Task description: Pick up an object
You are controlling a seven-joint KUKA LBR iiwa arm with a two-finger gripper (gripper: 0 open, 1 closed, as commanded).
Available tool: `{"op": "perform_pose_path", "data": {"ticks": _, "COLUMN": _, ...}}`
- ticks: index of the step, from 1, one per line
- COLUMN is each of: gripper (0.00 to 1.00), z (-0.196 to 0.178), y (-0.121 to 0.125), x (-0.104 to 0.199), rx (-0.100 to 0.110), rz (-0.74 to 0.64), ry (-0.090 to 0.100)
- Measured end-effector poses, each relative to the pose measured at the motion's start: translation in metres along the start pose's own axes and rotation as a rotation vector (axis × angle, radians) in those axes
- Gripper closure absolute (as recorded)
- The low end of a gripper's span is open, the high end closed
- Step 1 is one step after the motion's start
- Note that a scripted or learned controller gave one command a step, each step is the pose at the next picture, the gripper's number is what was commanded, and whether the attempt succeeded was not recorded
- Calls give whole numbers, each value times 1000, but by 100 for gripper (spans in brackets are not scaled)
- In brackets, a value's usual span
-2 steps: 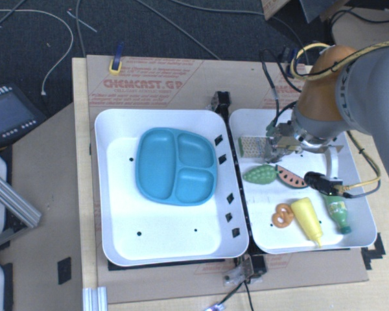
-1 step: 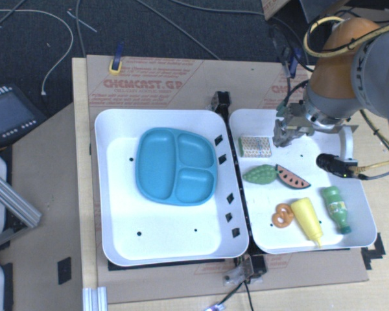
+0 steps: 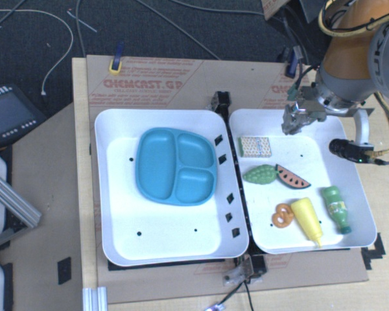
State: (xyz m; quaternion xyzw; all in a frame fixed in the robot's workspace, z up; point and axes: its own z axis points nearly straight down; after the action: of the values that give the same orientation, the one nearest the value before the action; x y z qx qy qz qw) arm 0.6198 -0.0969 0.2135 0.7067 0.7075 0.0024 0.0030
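You have six small toy things in the right bin (image 3: 350,238) on the desk, and any of them can be the one to pick. The tool (image 3: 293,123) hangs over the far part of this bin, above bare white floor, and nothing is seen between its ends; if it is open or closed I cannot tell from this angle.

Nearest to it lies the flat cracker (image 3: 255,147), just beside the wall between the bins. It looks light and stiff but very low, so I think it is difficult to grip from above. The green leaf piece (image 3: 260,174) and the watermelon slice (image 3: 292,177) touch each other, so one can push the other.

The yellow bottle (image 3: 308,220) and the green bottle (image 3: 336,208) lie on their sides near the front. They seem light, hard and smooth, and may roll. Take one across its round body, in the middle. The pretzel (image 3: 282,215) touches the yellow bottle.

The left bin (image 3: 117,232) holds a blue tray (image 3: 175,166).
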Motion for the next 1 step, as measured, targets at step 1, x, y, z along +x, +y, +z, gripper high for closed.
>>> {"op": "perform_pose_path", "data": {"ticks": 1, "gripper": 100, "z": -14, "y": -13, "x": 50, "rx": 8, "rz": -4, "ry": 4}}
